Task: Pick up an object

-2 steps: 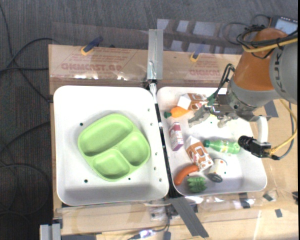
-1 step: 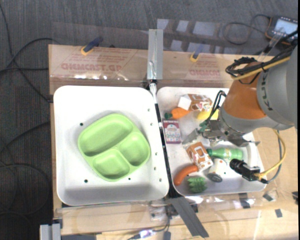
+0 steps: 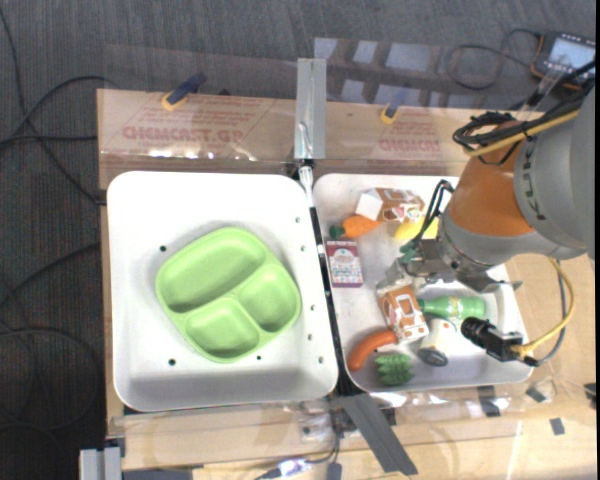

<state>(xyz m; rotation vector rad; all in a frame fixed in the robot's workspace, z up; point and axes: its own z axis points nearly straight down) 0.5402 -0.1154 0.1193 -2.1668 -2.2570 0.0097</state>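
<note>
— Broccoli [image 3: 393, 368] sits at the right bin's [image 3: 332, 318] front edge. Where's your end effector [image 3: 417, 259]?
— Mid-bin, grip state untellable. My nearest pick, the carton [image 3: 404, 313], lies just frontward, tilted lengthwise.

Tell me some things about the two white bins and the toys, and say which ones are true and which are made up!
1. The green plate lies in the left bin. True.
2. The green plate has toys piled on it. False: its three sections are bare.
3. The toys are in the right bin. True.
4. The robot arm reaches over the left bin. False: it is over the right bin, above the toys.
5. A green bottle lies on its side in the right bin. True.
6. The little carton stands in the middle of the left bin. False: it lies in the right bin, near the wall between the bins.
</note>
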